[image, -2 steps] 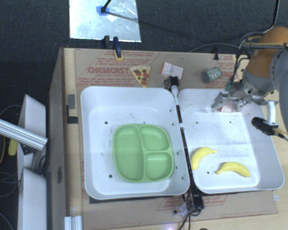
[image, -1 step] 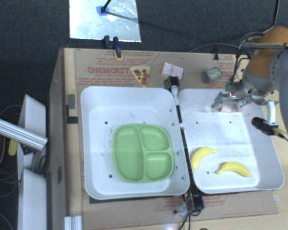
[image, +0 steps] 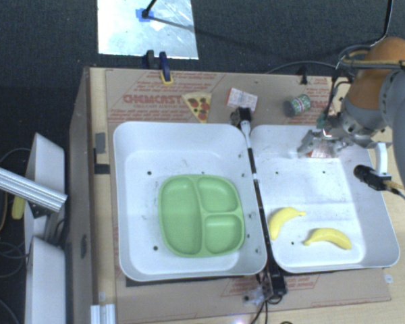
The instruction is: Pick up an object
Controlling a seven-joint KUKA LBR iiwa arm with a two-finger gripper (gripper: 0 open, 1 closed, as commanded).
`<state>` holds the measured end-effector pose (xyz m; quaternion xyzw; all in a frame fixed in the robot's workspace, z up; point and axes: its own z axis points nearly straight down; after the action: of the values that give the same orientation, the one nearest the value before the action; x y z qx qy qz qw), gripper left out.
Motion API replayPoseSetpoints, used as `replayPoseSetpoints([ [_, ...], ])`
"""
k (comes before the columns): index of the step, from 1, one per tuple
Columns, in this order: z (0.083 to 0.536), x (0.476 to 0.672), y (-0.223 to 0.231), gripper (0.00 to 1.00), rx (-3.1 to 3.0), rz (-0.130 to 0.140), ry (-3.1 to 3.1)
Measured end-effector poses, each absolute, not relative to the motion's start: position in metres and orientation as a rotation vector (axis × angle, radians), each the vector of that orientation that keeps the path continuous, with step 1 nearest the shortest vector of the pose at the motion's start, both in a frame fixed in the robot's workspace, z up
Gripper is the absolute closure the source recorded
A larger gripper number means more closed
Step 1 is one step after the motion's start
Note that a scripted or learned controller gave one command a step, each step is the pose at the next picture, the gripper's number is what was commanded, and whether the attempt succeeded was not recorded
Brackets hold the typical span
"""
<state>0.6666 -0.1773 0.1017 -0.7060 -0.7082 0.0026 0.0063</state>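
1. Two bananas lie in the right bin [image: 374,245], near its front. Banana one [image: 283,219] runs its long axis diagonally, one end toward the divider. Banana two [image: 329,237] lies nearly crosswise, just beside it.
2. One green plate [image: 201,215] sits in the left bin [image: 131,181].
3. The gripper [image: 318,144] hangs low over the right bin's back edge; whether its jaws are apart or closed cannot be told.

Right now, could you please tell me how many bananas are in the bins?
2: one banana near the right bin's left wall, the other banana beside it, toward the front.
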Motion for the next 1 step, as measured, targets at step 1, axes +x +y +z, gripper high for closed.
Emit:
replayPoseSetpoints([
  [1,0.1017,0.6666,-0.1773,0.00,-2.209,0.008,-2.216],
])
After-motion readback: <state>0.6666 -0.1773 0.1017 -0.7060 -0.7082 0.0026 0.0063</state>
